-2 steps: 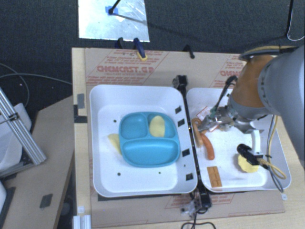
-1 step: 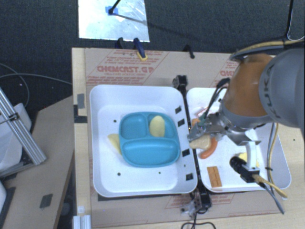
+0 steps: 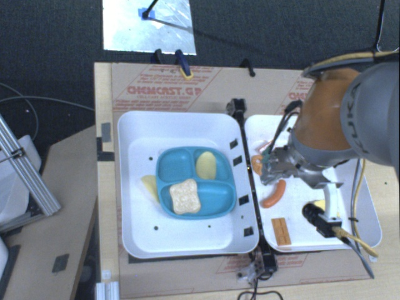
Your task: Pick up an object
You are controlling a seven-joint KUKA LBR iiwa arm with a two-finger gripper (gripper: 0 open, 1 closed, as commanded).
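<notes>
My gripper (image 3: 270,169) hangs low over the left part of the right bin (image 3: 369,230), reaching in from the right under the grey arm and its orange band. An orange sausage (image 3: 273,194) lies just below the gripper on the bin floor. A small orange piece (image 3: 256,164) sits at the gripper's left, by the bin's wall. Near the front of that bin lies an orange flat block (image 3: 281,231). A yellow bit (image 3: 319,204) peeks out beside the arm's black and white fittings. The arm hides whatever lies under it.
The left bin (image 3: 134,230) holds a blue divided tray (image 3: 164,167) with a pale yellow round piece (image 3: 206,165) and a toast slice (image 3: 185,197). A yellow slice (image 3: 149,186) lies left of the tray. A black divider (image 3: 245,167) separates the bins.
</notes>
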